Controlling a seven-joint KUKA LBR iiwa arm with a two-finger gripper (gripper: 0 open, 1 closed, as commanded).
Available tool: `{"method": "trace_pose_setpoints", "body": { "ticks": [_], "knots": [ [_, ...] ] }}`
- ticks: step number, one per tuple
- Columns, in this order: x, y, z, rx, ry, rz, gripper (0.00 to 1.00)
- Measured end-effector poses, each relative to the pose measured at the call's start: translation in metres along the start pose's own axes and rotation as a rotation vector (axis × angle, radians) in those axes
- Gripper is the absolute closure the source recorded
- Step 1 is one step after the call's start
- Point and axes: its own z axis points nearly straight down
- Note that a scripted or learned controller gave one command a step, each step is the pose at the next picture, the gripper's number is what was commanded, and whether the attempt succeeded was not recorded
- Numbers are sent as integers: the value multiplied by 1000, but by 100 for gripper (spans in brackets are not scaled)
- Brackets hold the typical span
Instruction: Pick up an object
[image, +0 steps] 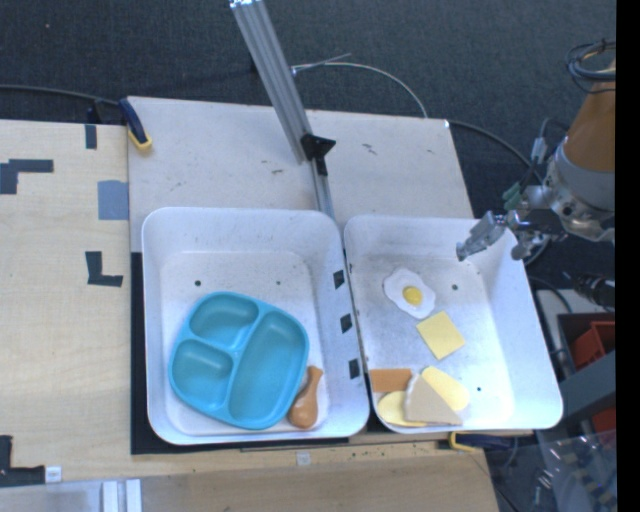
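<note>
2 white bins (160, 240) side by side. Gripper (497, 237) open, holding nothing, above right bin's far edge. Fried egg (409, 294) and cheese (440, 334) below.

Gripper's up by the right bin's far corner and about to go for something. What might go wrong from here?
1. The gripper hovers near the right bin's rim; descending there could strike the wall.
2. The fried egg and yellow cheese slice lie flat, so fingers may slide over them.
3. The pieces at the near edge overlap, so a grab may lift several or none.
</note>
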Motion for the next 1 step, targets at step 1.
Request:
{"method": "trace_pose_setpoints", "body": {
  "ticks": [1],
  "knots": [
    [-8,31,35,1,-3,0,0]
  ]
}}
